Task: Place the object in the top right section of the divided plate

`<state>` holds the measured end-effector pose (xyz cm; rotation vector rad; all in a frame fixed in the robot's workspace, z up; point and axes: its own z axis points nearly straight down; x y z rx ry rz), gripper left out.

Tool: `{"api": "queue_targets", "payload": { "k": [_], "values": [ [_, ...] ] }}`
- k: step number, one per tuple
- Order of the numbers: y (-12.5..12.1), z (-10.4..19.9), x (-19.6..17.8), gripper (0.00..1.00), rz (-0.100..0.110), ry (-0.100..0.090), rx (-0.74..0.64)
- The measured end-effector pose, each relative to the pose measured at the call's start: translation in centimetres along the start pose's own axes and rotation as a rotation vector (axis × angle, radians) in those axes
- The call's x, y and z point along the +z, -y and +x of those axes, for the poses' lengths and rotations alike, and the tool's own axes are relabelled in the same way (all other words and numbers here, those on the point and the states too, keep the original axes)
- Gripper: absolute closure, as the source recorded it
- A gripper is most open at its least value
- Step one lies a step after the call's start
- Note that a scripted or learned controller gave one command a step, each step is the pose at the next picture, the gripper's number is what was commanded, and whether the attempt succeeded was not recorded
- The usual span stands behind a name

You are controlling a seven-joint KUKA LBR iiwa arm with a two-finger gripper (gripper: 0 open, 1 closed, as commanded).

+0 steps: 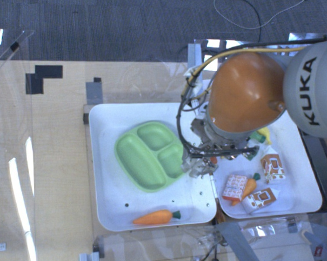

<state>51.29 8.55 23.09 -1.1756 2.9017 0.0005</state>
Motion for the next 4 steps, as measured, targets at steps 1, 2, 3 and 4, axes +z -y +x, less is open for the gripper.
{"api": "queue_targets", "payload": {
  "k": [1, 2, 3, 4],
  "values": [
    [1.1, 3.0, -0.4, 1.0, 0.0, -0.001, -0.086],
    [-1.8, 1.0, -3.7, 1.0, -0.001, 0.0, -0.372],
    [1.7, -1.5, -4.1, 1.0, 0.0, 0.0, -0.19],
    [2.0, 1.1, -10.5, 1.0, 0.002, 0.001, -0.155]
  ]
}}
